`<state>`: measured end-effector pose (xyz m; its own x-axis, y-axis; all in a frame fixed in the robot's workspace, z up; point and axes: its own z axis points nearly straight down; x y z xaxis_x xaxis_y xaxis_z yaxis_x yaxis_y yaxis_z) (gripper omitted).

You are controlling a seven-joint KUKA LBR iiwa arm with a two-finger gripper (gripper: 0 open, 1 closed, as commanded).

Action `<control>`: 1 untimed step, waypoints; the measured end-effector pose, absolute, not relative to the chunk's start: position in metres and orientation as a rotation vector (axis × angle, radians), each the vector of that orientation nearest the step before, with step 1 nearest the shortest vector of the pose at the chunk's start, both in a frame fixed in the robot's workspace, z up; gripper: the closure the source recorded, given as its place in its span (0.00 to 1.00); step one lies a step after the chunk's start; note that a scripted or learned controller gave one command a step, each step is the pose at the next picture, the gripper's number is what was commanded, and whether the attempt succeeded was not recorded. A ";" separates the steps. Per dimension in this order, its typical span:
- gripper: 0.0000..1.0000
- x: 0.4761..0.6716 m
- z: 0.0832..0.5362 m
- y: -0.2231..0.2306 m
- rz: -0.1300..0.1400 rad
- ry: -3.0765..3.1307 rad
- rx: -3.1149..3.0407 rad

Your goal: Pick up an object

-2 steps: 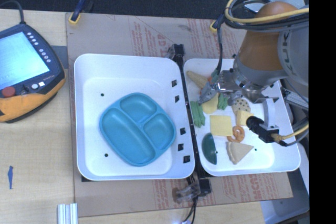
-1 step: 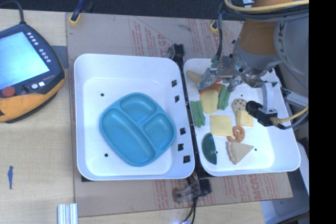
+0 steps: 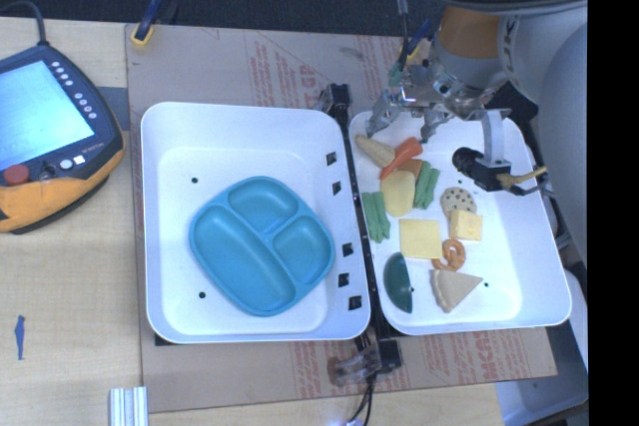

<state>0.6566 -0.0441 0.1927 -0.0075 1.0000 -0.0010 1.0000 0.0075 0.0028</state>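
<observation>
My gripper hangs over the far end of the right bin, open, with nothing between its fingers. Just below it lie a pale banana-like piece and an orange carrot. Further down the bin are a yellow lump, a green bean pod, a second green strip, a yellow cheese square, a speckled cookie, a small cracker, an orange ring, a dark green piece and a tan wedge.
The left bin holds a blue divided plate. A tablet in an orange case lies at the bench's left edge. Black clips run along the seam between the bins.
</observation>
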 end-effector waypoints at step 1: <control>0.00 0.648 0.114 -0.101 -0.014 2.225 2.225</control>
